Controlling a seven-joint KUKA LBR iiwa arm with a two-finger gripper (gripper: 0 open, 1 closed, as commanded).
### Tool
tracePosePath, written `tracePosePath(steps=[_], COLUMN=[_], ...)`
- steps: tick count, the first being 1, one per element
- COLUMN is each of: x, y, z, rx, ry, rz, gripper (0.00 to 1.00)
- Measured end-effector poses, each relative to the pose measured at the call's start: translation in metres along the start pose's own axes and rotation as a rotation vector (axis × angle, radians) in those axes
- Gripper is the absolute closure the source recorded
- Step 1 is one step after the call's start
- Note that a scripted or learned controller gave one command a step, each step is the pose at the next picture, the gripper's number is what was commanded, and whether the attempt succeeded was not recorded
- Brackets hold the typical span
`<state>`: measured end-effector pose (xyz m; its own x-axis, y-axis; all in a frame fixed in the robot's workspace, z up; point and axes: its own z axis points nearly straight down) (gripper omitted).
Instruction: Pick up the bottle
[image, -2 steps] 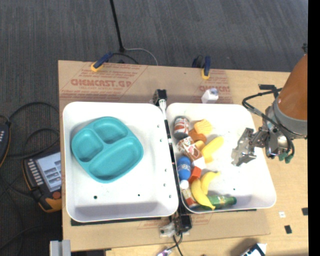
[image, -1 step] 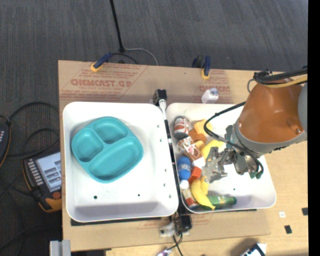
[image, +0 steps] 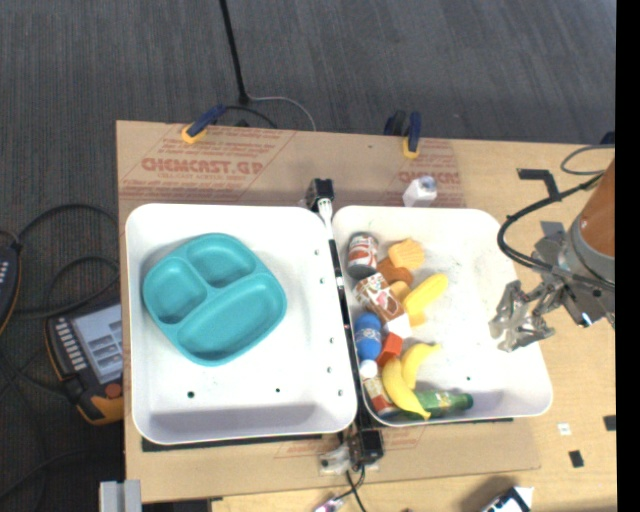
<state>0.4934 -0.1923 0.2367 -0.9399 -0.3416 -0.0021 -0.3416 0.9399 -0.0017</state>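
A green bottle (image: 441, 403) lies on its side along the front wall of the right bin (image: 480, 225), just right of a banana (image: 402, 380). A small blue-and-white bottle-like item (image: 368, 333) lies against the bin's left wall in the pile. My gripper (image: 517, 325) hangs over the right part of the right bin, well to the right of the pile and up-right of the green bottle. Nothing shows in its grasp.
The pile along the right bin's left side holds a can (image: 360, 253), a second banana (image: 427, 295), an orange food piece (image: 404, 257) and small boxes. A teal divided plate (image: 213, 297) lies in the left bin (image: 150, 400). Bare bin floor lies under the gripper.
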Motion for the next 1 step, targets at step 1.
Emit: tracePosePath(steps=[1], x=[-0.0012], y=[0.0003], z=[-0.01], rx=[0.0], ry=[-0.003], rz=[0.002], gripper=[1.0])
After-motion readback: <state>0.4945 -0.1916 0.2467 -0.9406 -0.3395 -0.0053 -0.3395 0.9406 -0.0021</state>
